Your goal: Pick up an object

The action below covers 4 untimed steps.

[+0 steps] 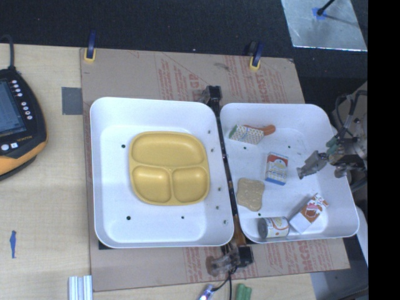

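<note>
Camera view: fixed overhead, slanted, looking down on a wooden counter covered in part by a brown cardboard sheet.
Far left: a black and orange teach pendant lies on the counter, partly cut by the frame edge.
Cardboard clamps: a blue and yellow clip at the sheet's upper left corner; a second clip further right on the upper edge.
Left bin: white, shallow; holds a yellow divided plate with three compartments, lying flat near the middle.
Right bin: white, shallow, touching the left bin along the centre seam.
Right bin contents, left to right:
- tan flat piece shaped like a bread slice, near the left wall.
- small packet with an orange end, toward the upper left corner.
- small can, on its side at the lower edge.
- white carton with red print, near the middle.
- small red and white box, lower right, just beside the can.
Task object: none is lifted; all items rest on the bin floor.
Tool: over the right part of the right bin, to the right of the white carton and above the red and white box.
Tool state: cannot be determined; the fingers are too small and dark to resolve.
Arm: enters from the right edge.
</note>
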{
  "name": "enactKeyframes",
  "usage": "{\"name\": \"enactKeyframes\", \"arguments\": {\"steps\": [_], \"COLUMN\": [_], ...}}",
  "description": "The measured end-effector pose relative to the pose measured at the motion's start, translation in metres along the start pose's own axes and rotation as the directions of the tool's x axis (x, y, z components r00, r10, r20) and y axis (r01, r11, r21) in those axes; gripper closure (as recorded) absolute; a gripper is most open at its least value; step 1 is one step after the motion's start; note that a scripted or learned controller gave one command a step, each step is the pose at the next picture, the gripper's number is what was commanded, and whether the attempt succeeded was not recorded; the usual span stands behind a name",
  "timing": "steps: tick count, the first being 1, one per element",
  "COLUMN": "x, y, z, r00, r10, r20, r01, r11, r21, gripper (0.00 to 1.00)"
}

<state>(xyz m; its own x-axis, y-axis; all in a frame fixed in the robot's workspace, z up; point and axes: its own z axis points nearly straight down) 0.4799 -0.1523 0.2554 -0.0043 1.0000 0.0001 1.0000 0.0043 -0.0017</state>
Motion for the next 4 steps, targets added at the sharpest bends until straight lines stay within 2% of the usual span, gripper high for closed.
{"name": "enactKeyframes", "arguments": {"steps": [1, 2, 3, 4], "x": [0.031, 0.014, 0.025, 0.044], "y": [0.050, 0.102, 0.109, 0.156], "z": [0.162, 0.087, 0.160, 0.163], "r00": [1.000, 1.000, 1.000, 1.000], "r10": [-0.001, 0.002, -0.001, 0.001], "r20": [0.002, 0.001, 0.006, 0.000], "r01": [0.001, -0.002, 0.001, -0.001], "r11": [1.000, 1.000, 1.000, 1.000], "r21": [-0.003, 0.000, -0.009, 0.000], "gripper": [0.00, 0.00, 0.00, 0.00]}}
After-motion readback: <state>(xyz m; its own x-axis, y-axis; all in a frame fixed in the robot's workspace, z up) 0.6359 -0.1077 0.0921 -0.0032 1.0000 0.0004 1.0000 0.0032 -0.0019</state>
